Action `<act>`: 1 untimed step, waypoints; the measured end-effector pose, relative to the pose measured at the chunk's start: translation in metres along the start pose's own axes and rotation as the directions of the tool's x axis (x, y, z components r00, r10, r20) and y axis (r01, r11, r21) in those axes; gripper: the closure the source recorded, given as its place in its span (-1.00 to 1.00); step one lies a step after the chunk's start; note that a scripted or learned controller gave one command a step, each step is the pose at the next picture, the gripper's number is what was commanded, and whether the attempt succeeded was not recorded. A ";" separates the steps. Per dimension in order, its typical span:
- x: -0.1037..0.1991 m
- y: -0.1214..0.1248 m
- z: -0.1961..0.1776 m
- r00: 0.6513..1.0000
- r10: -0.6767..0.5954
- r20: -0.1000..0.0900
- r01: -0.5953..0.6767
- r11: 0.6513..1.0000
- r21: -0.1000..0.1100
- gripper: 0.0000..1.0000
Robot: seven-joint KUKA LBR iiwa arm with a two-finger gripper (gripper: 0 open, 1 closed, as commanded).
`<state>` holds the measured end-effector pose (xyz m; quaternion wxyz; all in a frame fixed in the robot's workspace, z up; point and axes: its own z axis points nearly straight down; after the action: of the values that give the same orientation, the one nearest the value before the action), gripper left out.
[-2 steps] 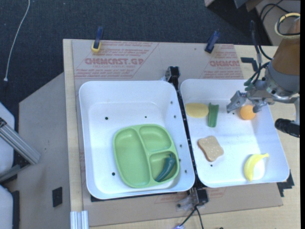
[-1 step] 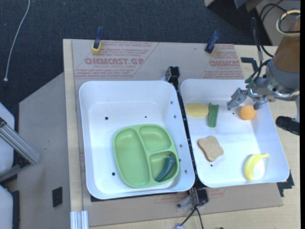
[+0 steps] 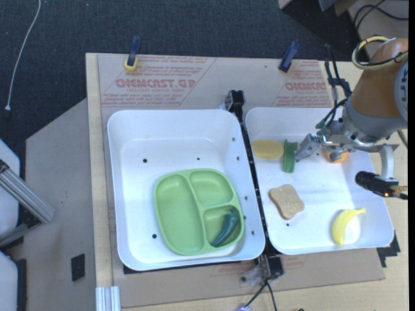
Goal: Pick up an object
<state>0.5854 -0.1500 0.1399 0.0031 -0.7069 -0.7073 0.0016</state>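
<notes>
Tool (image 3: 311,146) low at right bin's (image 3: 382,235) far edge, beside green item (image 3: 288,156); finger state unclear (cannot tell). Nothing lifted yet; grasp and lift remain.

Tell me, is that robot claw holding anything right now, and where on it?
It cannot be told. The gripper sits beside the green piece in the right bin, but no grasp is visible.

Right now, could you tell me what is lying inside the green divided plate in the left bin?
A dark teal pepper-shaped toy lies in the lower right compartment of the green divided plate. The other two compartments show bare green. Whatever lies beneath the toy is covered.
</notes>
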 end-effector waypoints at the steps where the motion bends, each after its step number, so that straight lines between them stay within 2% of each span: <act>1: 0.001 0.000 0.053 1.000 0.001 0.000 -0.001 1.000 -0.002 -1.00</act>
<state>0.5849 -0.1494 0.0873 0.0024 -0.7074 -0.7068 0.0009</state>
